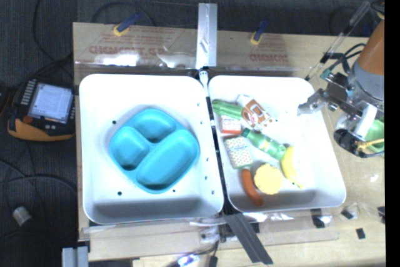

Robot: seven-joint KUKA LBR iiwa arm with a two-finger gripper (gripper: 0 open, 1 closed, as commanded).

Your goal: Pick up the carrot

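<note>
White bins (pixel 94 153) on wooden bench (pixel 300 47)

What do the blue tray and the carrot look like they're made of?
Blue tray: probably moulded plastic, smooth with a slight sheen, one even colour and rounded compartment walls. Carrot: looks like a toy, plastic or rubber, with a uniform orange-red skin; too small to be sure.

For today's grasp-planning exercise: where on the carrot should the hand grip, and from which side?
Grip the carrot's bare middle from above, fingers across its width. It lies flat near the right bin's front wall, and a yellow round item crowds its right side.
</note>
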